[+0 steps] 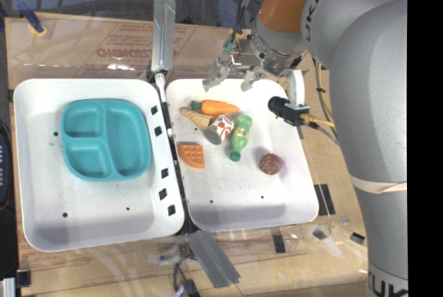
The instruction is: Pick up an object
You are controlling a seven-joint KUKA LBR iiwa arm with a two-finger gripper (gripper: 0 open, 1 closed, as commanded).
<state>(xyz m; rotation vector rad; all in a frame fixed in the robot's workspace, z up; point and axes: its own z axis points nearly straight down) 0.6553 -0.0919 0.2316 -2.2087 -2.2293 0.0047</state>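
Note:
My gripper hangs over the far edge of the right bin, its two fingers spread apart with nothing between them. Just below it lies an orange carrot. Next to the carrot are an ice-cream cone, a red-and-white ball-like toy and a green bottle. A waffle sits near the bin's left wall and a dark brown round item lies to the right.
The left bin holds a teal divided plate. A metal divider bar rises between the bins at the back. The arm's big grey body covers the right side of the bench.

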